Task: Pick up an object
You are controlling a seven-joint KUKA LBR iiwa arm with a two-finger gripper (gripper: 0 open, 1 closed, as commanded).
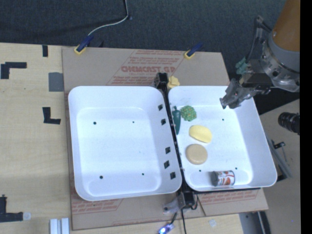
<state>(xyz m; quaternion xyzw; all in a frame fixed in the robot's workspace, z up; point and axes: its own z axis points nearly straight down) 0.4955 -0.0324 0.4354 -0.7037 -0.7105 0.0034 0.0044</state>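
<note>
The approach step is in hand. Nearest, a can [224,178] lies well below-left of the gripper [229,100]; then a tan disc [197,154], a yellow lump [200,133], a green piece [188,113] left of it. Jaw spread: cannot tell. Next: descend over 1 object.

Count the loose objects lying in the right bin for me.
4. Green broccoli-like toy by the divider; yellow lemon-shaped piece below it; round tan disc lower still; red-and-white tin can lying at the near edge. More could hide under the claw.
</note>
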